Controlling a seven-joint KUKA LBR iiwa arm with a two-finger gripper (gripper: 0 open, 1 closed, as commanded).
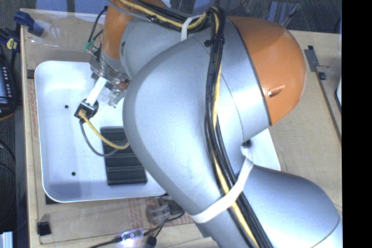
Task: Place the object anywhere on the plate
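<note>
Grey-and-orange arm (192,142) is reaching across the shallow white bin (55,142) at the bench's left.
The gripper (109,83) is hanging over the bin's far half, well apart from the black ribbed rectangular block (123,158); whether it is spread or pressed together cannot be told from here. The block is lying flat on the bin floor by the near edge, its right side being covered by the arm's bulk.
</note>
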